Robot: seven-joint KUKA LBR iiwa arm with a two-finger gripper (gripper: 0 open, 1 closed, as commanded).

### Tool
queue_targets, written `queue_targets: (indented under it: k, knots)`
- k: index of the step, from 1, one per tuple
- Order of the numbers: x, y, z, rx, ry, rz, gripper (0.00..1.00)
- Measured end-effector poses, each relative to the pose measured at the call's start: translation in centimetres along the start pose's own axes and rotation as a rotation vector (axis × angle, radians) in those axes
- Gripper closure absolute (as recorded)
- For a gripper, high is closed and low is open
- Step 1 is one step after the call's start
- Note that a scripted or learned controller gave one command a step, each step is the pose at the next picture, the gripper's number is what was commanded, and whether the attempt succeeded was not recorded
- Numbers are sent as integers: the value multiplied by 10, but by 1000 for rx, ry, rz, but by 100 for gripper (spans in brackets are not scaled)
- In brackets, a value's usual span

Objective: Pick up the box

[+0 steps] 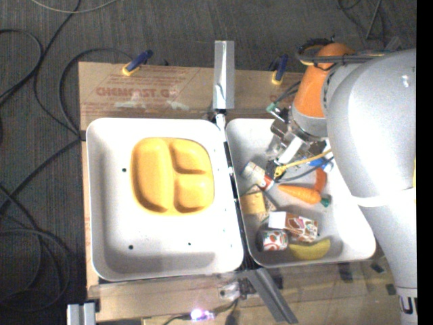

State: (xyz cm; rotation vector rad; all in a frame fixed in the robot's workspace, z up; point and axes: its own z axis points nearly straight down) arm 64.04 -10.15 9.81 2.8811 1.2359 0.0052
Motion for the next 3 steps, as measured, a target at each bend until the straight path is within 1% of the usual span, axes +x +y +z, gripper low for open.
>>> queue_targets:
  k: [1, 2, 3]
  knots:
    - [-39, 42, -74, 8, -7, 105, 100]
    - [-39, 42, -74, 8, -7, 105, 0]
    - [4, 11, 10, 5, -4, -82, 0]
